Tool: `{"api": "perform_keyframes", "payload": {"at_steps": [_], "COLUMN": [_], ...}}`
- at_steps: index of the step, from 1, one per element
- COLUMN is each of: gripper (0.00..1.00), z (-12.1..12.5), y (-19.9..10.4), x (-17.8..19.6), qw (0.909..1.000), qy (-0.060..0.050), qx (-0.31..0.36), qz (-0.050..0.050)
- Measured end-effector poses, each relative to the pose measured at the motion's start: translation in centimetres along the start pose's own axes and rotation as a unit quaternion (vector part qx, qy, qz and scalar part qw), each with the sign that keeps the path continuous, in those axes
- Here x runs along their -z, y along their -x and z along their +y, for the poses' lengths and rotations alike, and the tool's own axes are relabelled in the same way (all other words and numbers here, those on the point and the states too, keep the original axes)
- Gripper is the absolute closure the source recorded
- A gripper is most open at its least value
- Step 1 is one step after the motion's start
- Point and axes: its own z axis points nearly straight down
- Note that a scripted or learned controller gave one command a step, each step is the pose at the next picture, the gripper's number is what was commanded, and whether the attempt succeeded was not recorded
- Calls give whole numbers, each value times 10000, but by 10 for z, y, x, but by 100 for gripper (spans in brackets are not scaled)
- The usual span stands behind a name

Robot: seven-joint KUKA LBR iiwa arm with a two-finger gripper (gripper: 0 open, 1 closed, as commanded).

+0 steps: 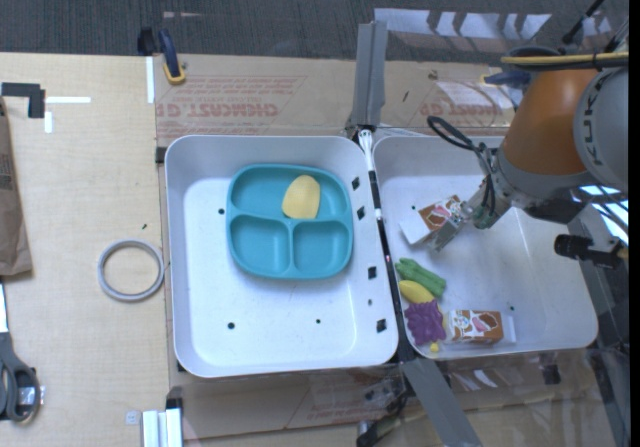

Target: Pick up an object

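My gripper (pixel 449 232) hangs low in the right bin (pixel 530 285), at its upper left part, right beside a small brown and white snack packet (pixel 430 216) and touching or nearly touching its right edge. Nothing can be made out held in it. Lower in that bin lie a green toy vegetable (pixel 420 273), a yellow piece (pixel 413 290), a purple grape bunch (pixel 425 321) and a second brown packet (pixel 475 326). In the left bin (pixel 270 340) a teal divided plate (pixel 240 235) carries a yellow lemon-like object (pixel 301 197).
The raised rims between the two bins (pixel 375 225) run just left of the gripper. The orange-banded arm (pixel 555 125) comes in over the right bin's upper right corner. A grey ring (pixel 131 269) lies on the wooden bench left of the bins.
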Motion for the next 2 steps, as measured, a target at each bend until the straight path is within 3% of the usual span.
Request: {"api": "perform_keyframes", "payload": {"at_steps": [1, 2], "gripper": [0, 0], "z": [37, 66], "y": [-7, 18], "x": [1, 2], "qw": [9996, 9876], "qy": [4, 1], "qx": [293, 1567], "qz": [-20, -19]}}
